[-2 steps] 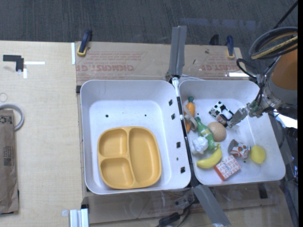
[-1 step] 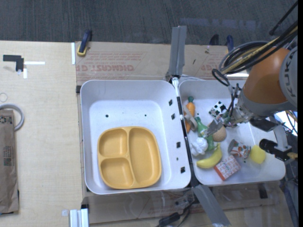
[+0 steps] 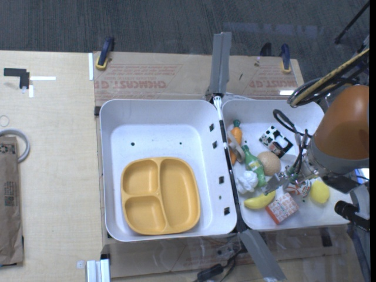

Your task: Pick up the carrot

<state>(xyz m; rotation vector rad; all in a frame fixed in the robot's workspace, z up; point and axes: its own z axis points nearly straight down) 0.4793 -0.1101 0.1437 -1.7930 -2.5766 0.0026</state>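
The carrot (image 3: 236, 136) is small and orange with a green top. It lies in the right bin (image 3: 254, 109), close to that bin's left wall and towards the back. My gripper (image 3: 277, 183) hangs low in the middle of the same bin, to the right of and nearer than the carrot, just above the banana (image 3: 259, 201) and beside a tan, egg-shaped item (image 3: 269, 163). It is apart from the carrot, with a green bottle (image 3: 252, 160) lying between them.
The right bin also holds a black-and-white toy (image 3: 275, 140), a white crumpled item (image 3: 247, 181), a red box (image 3: 282, 208) and a lemon (image 3: 320, 192). The left bin (image 3: 117, 122) holds a yellow divided plate (image 3: 160, 194). The arm's orange band (image 3: 348, 122) overhangs the right bin's right side.
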